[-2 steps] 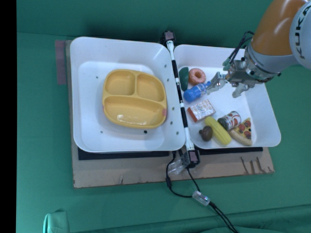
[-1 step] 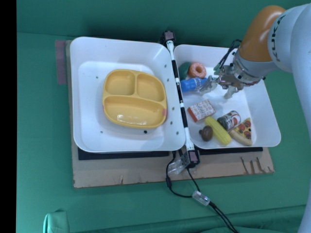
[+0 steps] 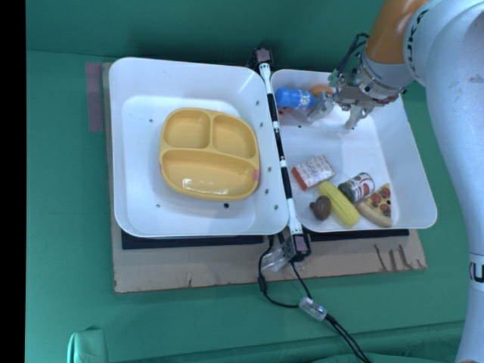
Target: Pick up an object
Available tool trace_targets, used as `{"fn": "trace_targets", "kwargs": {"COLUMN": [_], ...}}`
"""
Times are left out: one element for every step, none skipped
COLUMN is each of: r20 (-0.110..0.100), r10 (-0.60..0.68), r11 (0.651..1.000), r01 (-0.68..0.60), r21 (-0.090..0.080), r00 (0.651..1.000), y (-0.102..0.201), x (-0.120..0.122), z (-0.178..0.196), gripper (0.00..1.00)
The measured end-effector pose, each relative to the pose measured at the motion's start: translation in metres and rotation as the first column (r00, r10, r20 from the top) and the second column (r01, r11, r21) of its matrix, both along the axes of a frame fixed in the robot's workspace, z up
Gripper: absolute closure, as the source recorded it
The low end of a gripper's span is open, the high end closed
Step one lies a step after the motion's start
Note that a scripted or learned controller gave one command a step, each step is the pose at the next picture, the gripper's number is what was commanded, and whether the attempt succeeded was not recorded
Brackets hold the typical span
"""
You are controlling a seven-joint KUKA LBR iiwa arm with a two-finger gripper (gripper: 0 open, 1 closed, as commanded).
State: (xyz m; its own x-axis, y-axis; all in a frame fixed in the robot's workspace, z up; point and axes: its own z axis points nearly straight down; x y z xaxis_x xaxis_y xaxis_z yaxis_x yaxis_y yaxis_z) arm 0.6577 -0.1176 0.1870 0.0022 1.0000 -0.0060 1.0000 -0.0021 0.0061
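My gripper [image 3: 338, 113] hovers over the far part of the right bin [image 3: 393, 138], open, with only white bin floor between its fingers. A blue bottle [image 3: 292, 98] lies just left of the left fingertip [image 3: 324, 108], close to it or touching. Behind that finger peeks a small orange object [image 3: 321, 90]. Toward the bin's near side lie a red-and-white packet [image 3: 312, 172], a yellow corn cob [image 3: 339, 203], a small can [image 3: 356, 187], a pizza slice [image 3: 376, 205] and a brown lump [image 3: 320, 208].
The left bin [image 3: 136, 134] holds a yellow divided plate [image 3: 209, 154]. A black-and-white bar [image 3: 275, 138] runs along the seam between the bins. Cables [image 3: 302, 297] trail off the cardboard base at the front.
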Motion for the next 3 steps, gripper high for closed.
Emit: {"fn": "trace_targets", "kwargs": {"r20": [-0.048,-0.018,-0.018], "r10": [-0.002,-0.012,-0.012], "r11": [1.0,1.0,1.0], "r01": [0.002,0.012,0.012], "r21": [-0.006,-0.007,-0.007], "r00": [0.999,1.0,1.0], "y": [0.0018,0.0095,0.0115], "x": [0.0357,0.0408,0.0408], "z": [-0.0001,-0.0009,-0.0008], "gripper": [0.0,0.0,0.0]}}
